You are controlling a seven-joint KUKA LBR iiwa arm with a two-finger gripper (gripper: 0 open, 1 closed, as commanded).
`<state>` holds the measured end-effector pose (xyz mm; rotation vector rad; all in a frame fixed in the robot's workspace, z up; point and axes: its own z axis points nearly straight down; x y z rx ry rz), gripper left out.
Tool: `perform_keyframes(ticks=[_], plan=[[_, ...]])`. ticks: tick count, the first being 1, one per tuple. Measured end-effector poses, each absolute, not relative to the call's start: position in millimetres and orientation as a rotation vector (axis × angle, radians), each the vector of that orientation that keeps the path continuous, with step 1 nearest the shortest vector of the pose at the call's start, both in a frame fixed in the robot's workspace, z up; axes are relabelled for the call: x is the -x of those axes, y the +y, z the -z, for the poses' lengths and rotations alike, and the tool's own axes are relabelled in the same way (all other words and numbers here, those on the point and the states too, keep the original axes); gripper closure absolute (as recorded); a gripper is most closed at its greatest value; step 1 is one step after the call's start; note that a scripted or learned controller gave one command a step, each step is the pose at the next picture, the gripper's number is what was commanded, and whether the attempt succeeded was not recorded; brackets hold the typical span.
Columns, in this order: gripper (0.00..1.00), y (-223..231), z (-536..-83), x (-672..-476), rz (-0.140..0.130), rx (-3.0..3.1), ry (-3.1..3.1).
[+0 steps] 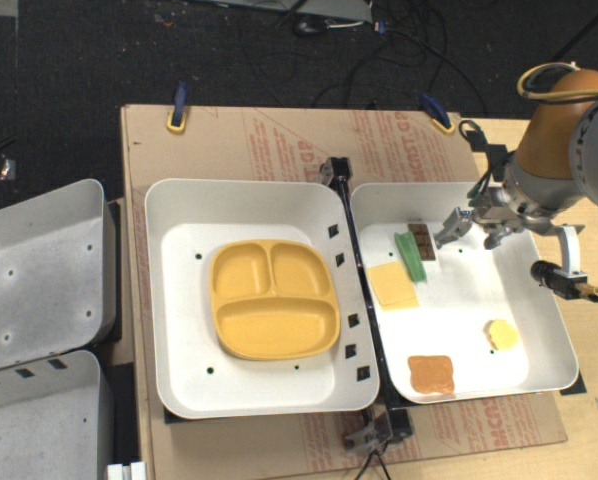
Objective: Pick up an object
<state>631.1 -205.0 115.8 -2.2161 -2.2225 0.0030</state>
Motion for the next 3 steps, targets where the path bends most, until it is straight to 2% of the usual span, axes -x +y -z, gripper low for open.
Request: perform_keyframes(ticks=[1, 3], plan=[[1.00, -205.8, -130.1, -632.6, 0.001, 2.219, -2.227], [1.00, -208.7, -256.3, -638.4, 0.006, 2.224, -2.231]])
